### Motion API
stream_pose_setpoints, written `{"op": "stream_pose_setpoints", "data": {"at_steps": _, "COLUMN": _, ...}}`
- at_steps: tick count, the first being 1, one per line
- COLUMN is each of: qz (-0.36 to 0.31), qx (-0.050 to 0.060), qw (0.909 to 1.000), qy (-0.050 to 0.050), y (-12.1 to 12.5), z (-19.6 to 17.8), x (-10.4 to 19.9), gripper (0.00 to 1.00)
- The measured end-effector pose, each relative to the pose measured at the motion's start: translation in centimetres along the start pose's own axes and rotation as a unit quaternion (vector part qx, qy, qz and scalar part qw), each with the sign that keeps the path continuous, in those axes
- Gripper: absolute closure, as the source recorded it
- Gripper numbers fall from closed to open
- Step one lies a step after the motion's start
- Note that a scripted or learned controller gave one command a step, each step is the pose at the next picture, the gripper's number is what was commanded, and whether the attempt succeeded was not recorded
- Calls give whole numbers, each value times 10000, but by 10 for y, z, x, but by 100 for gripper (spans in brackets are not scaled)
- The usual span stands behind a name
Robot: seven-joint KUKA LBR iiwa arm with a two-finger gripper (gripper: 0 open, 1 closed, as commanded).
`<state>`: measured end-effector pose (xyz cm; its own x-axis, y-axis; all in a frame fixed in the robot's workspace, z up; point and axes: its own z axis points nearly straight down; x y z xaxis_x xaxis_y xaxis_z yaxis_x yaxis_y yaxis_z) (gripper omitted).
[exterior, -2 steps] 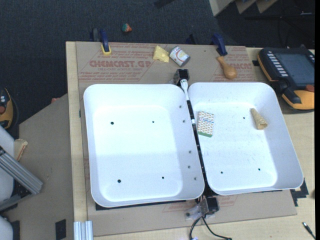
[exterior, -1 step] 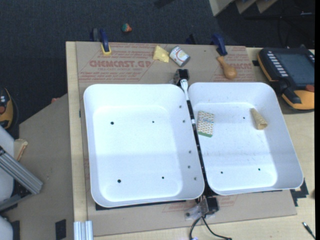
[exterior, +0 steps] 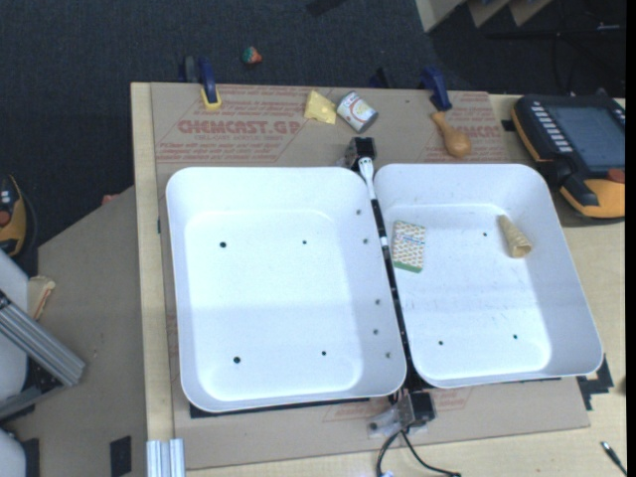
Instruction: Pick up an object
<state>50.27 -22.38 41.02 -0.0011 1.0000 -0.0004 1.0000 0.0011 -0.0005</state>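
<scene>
Item: two white bins side by side on a cardboard-covered bench (exterior: 159,386). End effector: state cannot be told, so places are given by bin. Left bin (exterior: 189,296): rounded rim all round, floor bearing a few small dark dots. Right bin (exterior: 566,306): holds a speckled pale block (exterior: 408,245), lying flat just beside the bin's left wall and the seam between the bins, and a tan cone-shaped piece (exterior: 515,236), near the right wall; the two are well apart, with bare floor between them and across the bin's near half. Far bench edge, outside the bins: yellow scrap (exterior: 320,108) touching or just beside a small white box (exterior: 357,111); wooden-handled piece (exterior: 452,135); two blue clamps (exterior: 209,82). Right of bench: orange-edged handheld pendant (exterior: 581,147).
</scene>
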Motion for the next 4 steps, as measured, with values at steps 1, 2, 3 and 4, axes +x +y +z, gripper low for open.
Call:
{"op": "stream_pose_setpoints", "data": {"at_steps": 1, "qz": 3, "qx": -94, "qw": 9999, "qy": -42, "y": -24, "z": -134, "x": -1, "gripper": 100}}
{"op": "stream_pose_setpoints", "data": {"at_steps": 2, "qz": -7, "qx": 30, "qw": 10000, "qy": 13, "y": 17, "z": -41, "x": 1, "gripper": 100}}
{"op": "stream_pose_setpoints", "data": {"at_steps": 3, "qz": 10, "qx": -67, "qw": 10000, "qy": -30, "y": -25, "z": -131, "x": -1, "gripper": 100}}
{"op": "stream_pose_setpoints", "data": {"at_steps": 4, "qz": -11, "qx": 36, "qw": 10000, "qy": 15, "y": 33, "z": -37, "x": 1, "gripper": 100}}
